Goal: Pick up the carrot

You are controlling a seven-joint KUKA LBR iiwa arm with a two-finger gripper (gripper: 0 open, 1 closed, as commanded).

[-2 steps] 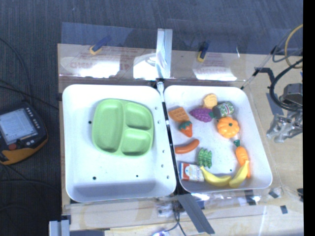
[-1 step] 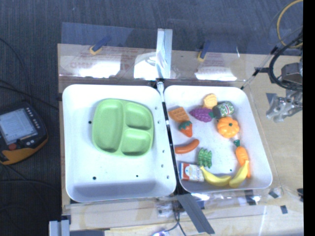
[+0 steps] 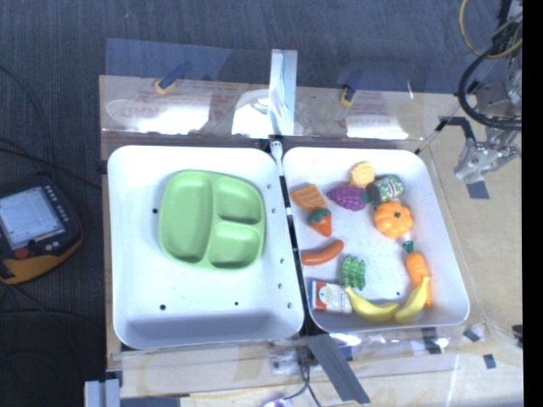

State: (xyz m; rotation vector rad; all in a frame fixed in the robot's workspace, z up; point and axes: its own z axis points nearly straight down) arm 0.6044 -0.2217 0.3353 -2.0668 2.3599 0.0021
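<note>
The carrot (image 3: 416,265) lies in the right bin (image 3: 445,227), near its right wall, its tip touching the banana (image 3: 392,305) and just below the pumpkin (image 3: 393,219). It appears to be light, rigid, smooth toy plastic; grasp across the orange body mid-length. End effector (image 3: 479,161) state: cannot tell.

This is a robotics lab or test room, not a home or kitchen. 2 shallow white bins (image 3: 127,253) sit side by side on a plywood bench (image 3: 492,253) with taped plastic sheeting behind them, and the food in the right bin is plastic toy food, with a green divided plate (image 3: 212,219) in the left. A handheld control pendant (image 3: 34,227) with a screen lies on dark grey carpet (image 3: 51,58) to the left, and looped yellow and black cables (image 3: 488,24) hang at the upper right.
</note>
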